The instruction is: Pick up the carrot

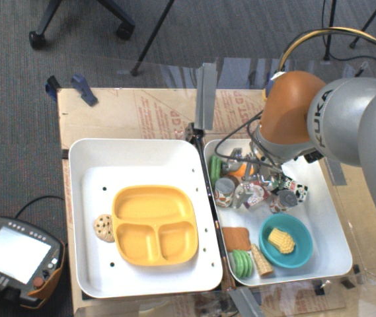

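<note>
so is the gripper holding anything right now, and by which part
It cannot be told. The gripper is down among the clutter in the right bin, next to the carrot, but the wrist hides its tips.

The grey arm [346, 121] bears dark capital letters reading "KUKA" on its casing, running down beside the orange band. The cardboard sheet [141, 114] under the bins carries faint red printing, seen reversed and upside down, too faint to make out. Nothing else in view is legible.
</note>
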### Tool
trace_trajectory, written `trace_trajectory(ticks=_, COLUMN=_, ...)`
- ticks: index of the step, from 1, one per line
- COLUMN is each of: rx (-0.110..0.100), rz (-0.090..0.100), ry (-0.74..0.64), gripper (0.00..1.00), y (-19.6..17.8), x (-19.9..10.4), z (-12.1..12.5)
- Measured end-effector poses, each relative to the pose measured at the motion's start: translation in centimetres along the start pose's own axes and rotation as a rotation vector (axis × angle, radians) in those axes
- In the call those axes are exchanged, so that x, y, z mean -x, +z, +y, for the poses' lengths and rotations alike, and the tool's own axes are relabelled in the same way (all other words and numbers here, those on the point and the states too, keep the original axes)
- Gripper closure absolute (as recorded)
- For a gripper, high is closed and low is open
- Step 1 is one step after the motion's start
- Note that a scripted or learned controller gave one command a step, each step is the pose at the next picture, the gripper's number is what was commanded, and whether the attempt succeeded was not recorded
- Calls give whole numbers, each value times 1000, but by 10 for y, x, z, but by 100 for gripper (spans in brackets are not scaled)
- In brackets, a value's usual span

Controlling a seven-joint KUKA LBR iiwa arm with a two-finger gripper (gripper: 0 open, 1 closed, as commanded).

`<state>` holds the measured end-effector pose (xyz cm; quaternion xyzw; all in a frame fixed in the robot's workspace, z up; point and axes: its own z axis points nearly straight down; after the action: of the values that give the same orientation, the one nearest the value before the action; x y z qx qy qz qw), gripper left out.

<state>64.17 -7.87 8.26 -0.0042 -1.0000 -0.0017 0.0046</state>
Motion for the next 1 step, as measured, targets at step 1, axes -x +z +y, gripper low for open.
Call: trace_trajectory(ticks=1, rx=-6, rz=-14, ry=-4, gripper=100, y=-17, x=4, z=-2)
